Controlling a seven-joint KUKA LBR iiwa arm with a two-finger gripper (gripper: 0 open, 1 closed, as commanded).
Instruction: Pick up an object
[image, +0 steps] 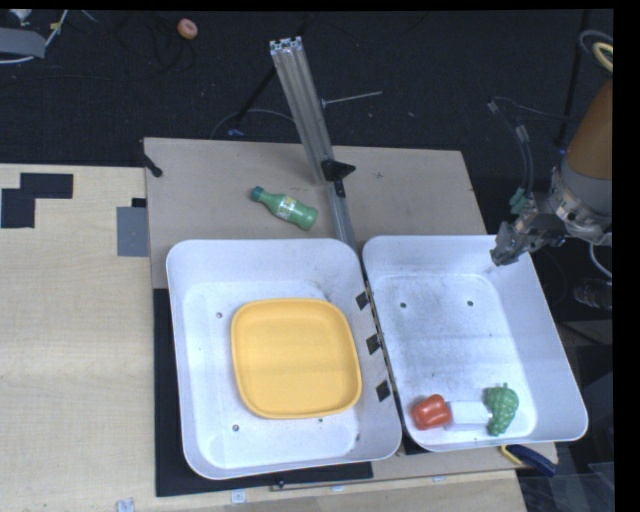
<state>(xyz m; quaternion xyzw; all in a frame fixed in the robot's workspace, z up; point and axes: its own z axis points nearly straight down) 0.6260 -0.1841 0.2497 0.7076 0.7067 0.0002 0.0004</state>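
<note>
A red pepper (431, 411) and a green broccoli-like piece (501, 408) lie at the near edge of the right bin (450, 320), with a small white piece (465, 413) between them. A yellow square plate (295, 356) rests in the left bin (195, 300). My gripper (507, 246) hangs over the right bin's far right corner, well away from the pepper and the green piece. Nothing shows between its fingers.
A small green bottle (285, 207) lies on the tan board behind the left bin. A slanted metal rail (312, 110) rises behind the bins, ending at a black clamp. Black clips join the two bins along their shared edge.
</note>
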